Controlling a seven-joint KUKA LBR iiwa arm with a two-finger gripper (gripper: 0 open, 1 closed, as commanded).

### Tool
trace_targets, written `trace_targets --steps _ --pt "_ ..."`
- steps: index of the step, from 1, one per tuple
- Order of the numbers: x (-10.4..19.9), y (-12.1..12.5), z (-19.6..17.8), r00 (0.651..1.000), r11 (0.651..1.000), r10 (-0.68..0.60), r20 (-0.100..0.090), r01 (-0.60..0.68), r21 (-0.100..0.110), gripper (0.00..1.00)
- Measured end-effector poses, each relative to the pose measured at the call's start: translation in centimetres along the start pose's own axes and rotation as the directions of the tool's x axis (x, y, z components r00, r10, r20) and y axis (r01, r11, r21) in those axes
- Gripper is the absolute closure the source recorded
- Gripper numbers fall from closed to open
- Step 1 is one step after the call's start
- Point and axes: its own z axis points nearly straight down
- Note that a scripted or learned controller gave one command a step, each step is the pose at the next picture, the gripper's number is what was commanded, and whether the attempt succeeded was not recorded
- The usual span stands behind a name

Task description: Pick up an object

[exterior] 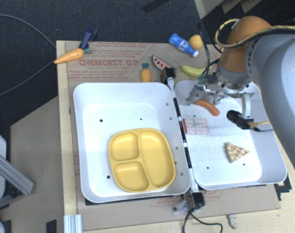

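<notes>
Gripper (204,95): we log it low in the right-hand shallow white bin (264,171), finger spread unreadable, over a small orange plastic sausage (208,107). We judge nothing lifted yet; grasp and raise remain.

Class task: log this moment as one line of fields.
tool: over right bin, at hot dog | grasp: unclear | pizza slice: untouched | left bin: yellow tray
</notes>
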Motion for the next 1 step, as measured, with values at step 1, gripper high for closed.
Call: trace_targets --steps 1 --pt "-0.06 0.04 -1.04 1.000 1.000 -0.001 0.003 0.001 -0.001 1.00"
